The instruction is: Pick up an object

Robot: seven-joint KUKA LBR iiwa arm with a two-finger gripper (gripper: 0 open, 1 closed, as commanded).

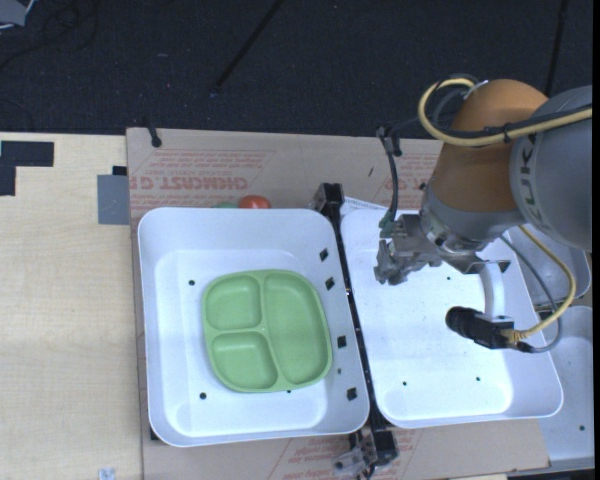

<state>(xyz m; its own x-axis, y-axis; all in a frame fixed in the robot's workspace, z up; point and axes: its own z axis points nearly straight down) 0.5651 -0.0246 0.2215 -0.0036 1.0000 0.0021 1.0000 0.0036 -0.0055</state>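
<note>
A: Start at the hand (392, 271). What's it doing?

B: It hangs low over the right bin (540, 400), near that bin's far-left corner. Whether it's parted or closed, I cannot tell; it's a small dark cluster from this angle, and nothing shows between its tips.

A: So what is there to pick?

B: Nothing lies directly under the hand, just bare white floor. The likely object is the green plate (266, 329), off to the hand's left and nearer the camera, lying flat in the middle of the left bin (170, 408), across the divider (346, 308).

A: Risks?

B: A closure where it is would probably catch air. Going for the plate, the hand must clear the raised divider; clipping it could jolt both bins. The plate itself looks like smooth moulded plastic, a rounded square with three shallow compartments and low ridges. I'd guess it's slippery, and lying flat it offers only a thin rim to pinch, so it may skid.

A: Anything else around?

B: A small red round thing (254, 203) sits beyond the left bin's far wall on the cardboard (195, 178) covering the worktop.
</note>
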